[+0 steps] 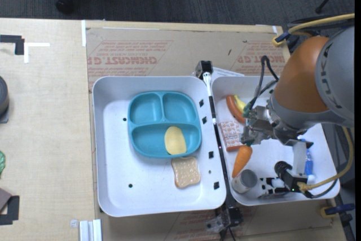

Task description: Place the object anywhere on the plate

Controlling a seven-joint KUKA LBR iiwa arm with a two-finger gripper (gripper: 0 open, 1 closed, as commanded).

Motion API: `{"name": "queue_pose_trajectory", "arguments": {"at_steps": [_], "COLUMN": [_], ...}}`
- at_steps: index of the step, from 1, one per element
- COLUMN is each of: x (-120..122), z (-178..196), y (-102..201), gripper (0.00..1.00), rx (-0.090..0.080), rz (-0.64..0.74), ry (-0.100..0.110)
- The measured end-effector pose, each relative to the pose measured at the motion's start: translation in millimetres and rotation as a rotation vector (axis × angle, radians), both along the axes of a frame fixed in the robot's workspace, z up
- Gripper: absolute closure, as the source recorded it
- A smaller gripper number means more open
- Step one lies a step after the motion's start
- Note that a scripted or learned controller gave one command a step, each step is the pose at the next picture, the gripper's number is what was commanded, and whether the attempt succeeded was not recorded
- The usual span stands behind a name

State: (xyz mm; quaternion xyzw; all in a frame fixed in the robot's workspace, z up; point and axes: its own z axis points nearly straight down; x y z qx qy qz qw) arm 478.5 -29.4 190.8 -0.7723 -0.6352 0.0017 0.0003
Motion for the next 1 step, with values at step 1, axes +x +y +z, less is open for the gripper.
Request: {"name": "queue_pose_trajectory", "arguments": {"at_steps": [1], "x": [0.0], "z": [0.0], "y": [0.0], "gripper": [0.0], "rx": [0.0], "rz": [-0.001], "ry": [0.0]}}
